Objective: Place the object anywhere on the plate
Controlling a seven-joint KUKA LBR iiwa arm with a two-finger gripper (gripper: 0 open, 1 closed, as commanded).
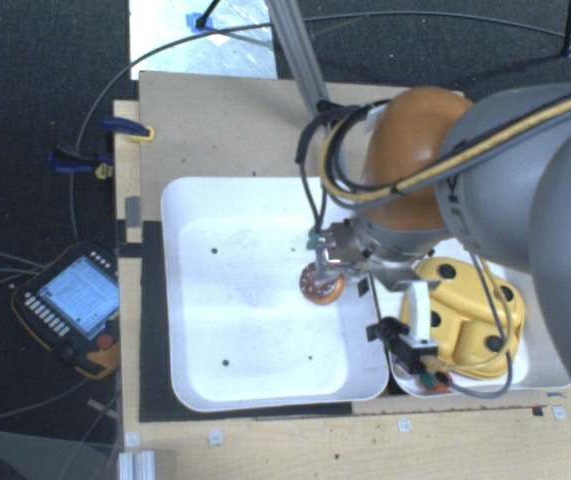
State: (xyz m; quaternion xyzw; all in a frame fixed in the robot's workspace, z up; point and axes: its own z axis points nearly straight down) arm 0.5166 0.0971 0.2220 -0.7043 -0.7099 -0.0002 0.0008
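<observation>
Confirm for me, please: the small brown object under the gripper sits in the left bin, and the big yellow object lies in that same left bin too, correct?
Not quite. The camera view shows the small brown object under the gripper in the left bin, but the big yellow object lies in the right bin, not the left one.

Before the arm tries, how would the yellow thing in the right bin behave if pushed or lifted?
The yellow thing looks moulded and keeps a domed shape, so it is probably stiff. It sits broad and low, so a push would likely slide it, not tip it. Its smooth rounded top may be slippery.
</observation>
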